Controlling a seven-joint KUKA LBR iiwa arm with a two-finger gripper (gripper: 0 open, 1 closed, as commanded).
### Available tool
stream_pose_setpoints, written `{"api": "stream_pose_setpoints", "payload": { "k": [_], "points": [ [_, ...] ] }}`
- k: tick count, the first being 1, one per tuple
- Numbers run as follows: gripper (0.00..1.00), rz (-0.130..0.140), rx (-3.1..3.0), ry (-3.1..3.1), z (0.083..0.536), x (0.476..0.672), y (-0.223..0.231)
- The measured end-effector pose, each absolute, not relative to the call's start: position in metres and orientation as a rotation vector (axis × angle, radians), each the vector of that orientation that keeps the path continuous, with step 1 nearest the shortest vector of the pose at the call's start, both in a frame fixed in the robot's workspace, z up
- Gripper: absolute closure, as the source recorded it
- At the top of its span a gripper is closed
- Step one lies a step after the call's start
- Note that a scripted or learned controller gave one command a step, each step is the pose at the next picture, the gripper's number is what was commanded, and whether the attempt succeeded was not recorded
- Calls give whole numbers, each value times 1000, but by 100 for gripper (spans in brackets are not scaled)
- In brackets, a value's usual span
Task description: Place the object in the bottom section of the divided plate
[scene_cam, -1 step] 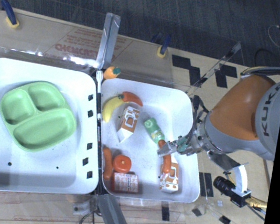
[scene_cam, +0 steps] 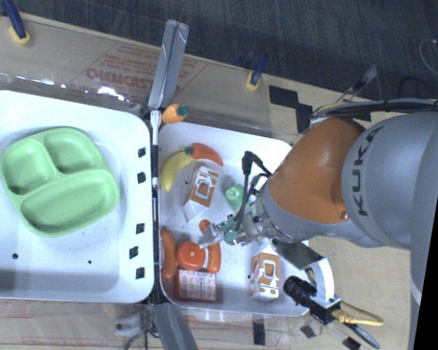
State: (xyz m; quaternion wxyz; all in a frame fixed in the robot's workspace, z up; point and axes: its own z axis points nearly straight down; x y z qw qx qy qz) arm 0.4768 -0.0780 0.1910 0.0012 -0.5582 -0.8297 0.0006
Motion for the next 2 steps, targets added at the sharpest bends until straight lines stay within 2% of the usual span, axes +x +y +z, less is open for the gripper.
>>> {"api": "stream_pose_setpoints", "payload": {
  "k": [1,2],
  "points": [
    [100,-1,-1334,-2847,250,478,-15],
    [100,1,-1087,-2948,230,505,65]
  ]
}}
